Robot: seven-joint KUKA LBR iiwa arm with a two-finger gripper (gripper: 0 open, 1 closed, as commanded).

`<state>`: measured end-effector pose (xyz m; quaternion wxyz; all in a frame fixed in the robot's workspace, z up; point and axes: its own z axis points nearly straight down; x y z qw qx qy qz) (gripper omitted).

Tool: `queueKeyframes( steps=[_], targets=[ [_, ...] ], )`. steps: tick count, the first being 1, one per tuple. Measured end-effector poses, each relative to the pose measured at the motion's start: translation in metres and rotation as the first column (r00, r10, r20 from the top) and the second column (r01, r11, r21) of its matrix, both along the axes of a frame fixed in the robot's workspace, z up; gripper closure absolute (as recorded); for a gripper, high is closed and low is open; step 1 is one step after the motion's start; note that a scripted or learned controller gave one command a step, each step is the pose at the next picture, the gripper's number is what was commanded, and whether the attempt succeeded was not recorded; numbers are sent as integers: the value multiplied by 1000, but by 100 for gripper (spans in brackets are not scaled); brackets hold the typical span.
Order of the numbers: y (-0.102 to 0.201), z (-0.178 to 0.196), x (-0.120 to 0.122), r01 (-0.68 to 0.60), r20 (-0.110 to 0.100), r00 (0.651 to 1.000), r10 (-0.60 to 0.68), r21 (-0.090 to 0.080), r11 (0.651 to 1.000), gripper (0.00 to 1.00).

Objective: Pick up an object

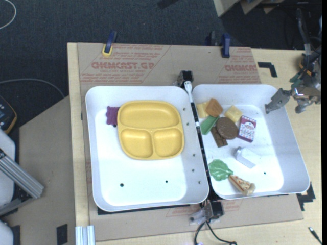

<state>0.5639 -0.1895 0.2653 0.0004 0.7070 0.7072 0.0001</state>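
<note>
The gripper (280, 99) sits at the right bin's (286, 175) two o'clock rim; whether it is open or closed cannot be told; nothing seen held. Risk, judged: the crowded ten o'clock cluster invites a glancing or double grab. The red carton (247, 128), small, boxy, lies at that cluster's three o'clock edge.

Red "CHEMCAST GP" lettering on the brown board (127, 63), upper middle of frame, repeating partly cut off further right

Brown bench (153, 57), two white bins (102, 152) side by side
</note>
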Motion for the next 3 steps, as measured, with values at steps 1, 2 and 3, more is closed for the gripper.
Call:
queueKeyframes(
  steps=[1,2,3],
  targets=[
    [-3,-44,-4,1,-7,1000,-1,2,1000,0],
    [7,-98,-9,0,-8,1000,0,4,1000,0],
    [-1,-158,-12,1,-8,1000,-1,3,1000,0]
  ],
)
